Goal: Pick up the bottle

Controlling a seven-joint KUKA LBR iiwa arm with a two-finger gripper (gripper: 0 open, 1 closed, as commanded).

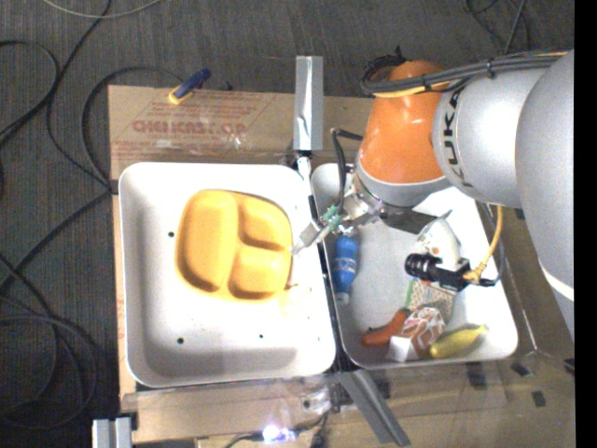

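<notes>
The bottle [345, 265] is blue with a pale cap end and lies lengthwise along the left wall of the right bin [499, 292]. My gripper [317, 231] hangs below the orange wrist band, over the divide between the two bins. It sits just above and left of the bottle's upper end. Nothing shows as held in it. The grey arm covers the back part of the right bin.
A yellow compartment tray [233, 243] lies in the left bin [149, 343]. At the right bin's front lie a red item [382, 332], a white block [401, 348], a patterned packet [431, 323] and a yellow banana-like thing [457, 342]. A white object [440, 239] sits further back.
</notes>
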